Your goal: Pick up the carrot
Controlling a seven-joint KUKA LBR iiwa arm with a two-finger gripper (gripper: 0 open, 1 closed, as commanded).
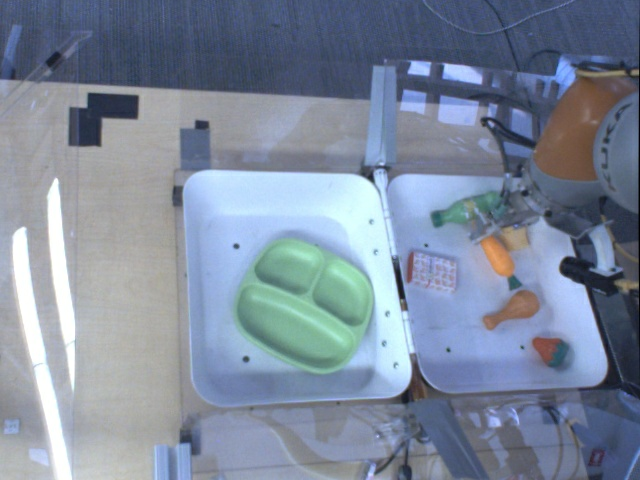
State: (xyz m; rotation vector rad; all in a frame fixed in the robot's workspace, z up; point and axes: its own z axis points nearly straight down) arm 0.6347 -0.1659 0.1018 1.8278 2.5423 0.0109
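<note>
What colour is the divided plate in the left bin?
The divided plate is light green, plainly visible in the camera view, lying in the left bin.

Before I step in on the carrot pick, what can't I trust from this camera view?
- The hand: small and cluttered above the carrot; contact can't be told.
- Arm: cut off by the right edge.
- Green bottle: right end hidden behind the hand.
- Patterned card: print too small to read.

- Dark blue-grey ribbed carpet floor (250,18) lies beyond the bench.
- Pale wooden benchtop (100,268) carries bright glare streaks.
- A thin black cable (480,8) loops across the carpet.
</note>
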